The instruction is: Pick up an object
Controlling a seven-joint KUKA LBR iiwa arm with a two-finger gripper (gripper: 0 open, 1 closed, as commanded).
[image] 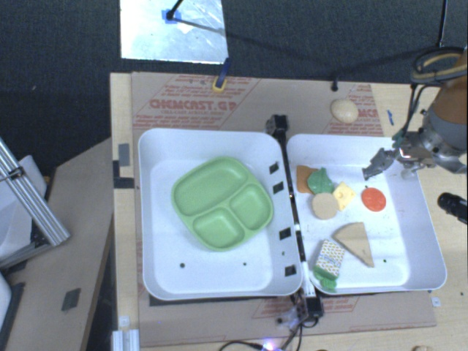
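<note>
Several toys sit in the right bin [420, 225]; the gripper [376, 165] (empty, fingers a bit apart) should drop straight onto the red disc [374, 199].

The grey arm [446, 115] reached in from the right, its orange band above the wrist, and the gripper [378, 164] hung over the right bin's [420, 218] far edge.
</note>
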